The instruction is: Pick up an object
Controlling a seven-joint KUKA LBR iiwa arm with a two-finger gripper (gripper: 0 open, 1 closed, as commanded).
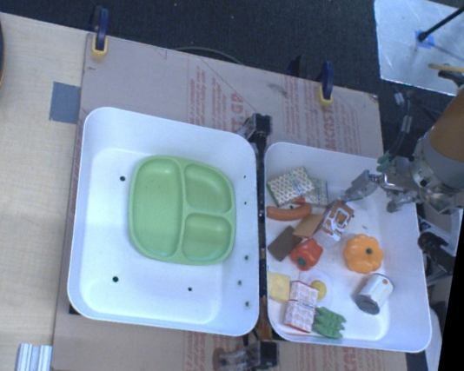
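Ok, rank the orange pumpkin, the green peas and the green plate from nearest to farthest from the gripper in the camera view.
1. Orange pumpkin, right bin, just below the gripper.
2. Green peas, near edge of the right bin.
3. Green plate, in the left bin, farthest.

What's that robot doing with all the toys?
The arm reaches in from the right, and its end effector hangs over the top edge of the right bin. That bin holds play food, like an orange pumpkin and a sausage. The left bin holds a green plate. Nothing is picked up yet.
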